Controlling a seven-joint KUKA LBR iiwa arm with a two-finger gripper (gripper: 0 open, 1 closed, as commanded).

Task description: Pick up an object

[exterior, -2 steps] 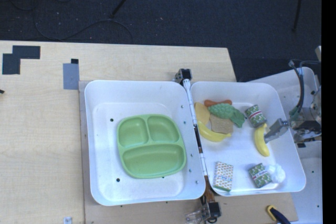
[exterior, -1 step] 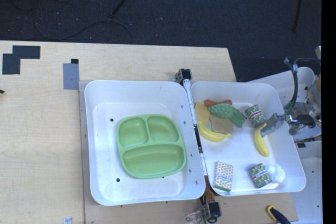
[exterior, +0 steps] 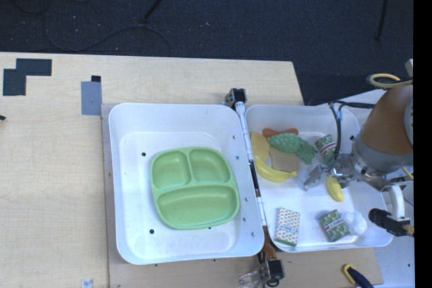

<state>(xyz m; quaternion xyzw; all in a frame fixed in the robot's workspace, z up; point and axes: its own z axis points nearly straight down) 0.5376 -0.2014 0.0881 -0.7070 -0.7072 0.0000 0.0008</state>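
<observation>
The task names no particular object, so I am judging by where the gripper is hanging: low over the middle of the right bin, just beside a small yellow piece and close to the tip of the toy banana. The yellow piece is lying near the centre of that bin, towards its right side, and it is looking like the nearest candidate. It is probably light, hard plastic with a smooth and rounded skin, so it may be slipping out sideways when squeezed; taking it across its narrow middle seems the safest hold. The jaws are looking spread apart, and nothing is sitting between them.

Around it, the banana is lying along the left wall of the bin, partly under a tan flat piece and a green knobbly toy; these are touching each other, so pulling one may be dragging the others. An orange piece is lying behind them. Nearer the front, a small patterned box and a green patterned packet are lying apart from the rest; the box is looking stiff and flat-sided, easy to hold. Printing is showing on both, but it is too small for reading, and no brand can be made out.

The left bin is carrying a green divided plate. Both bins are resting on the wooden desk.
</observation>
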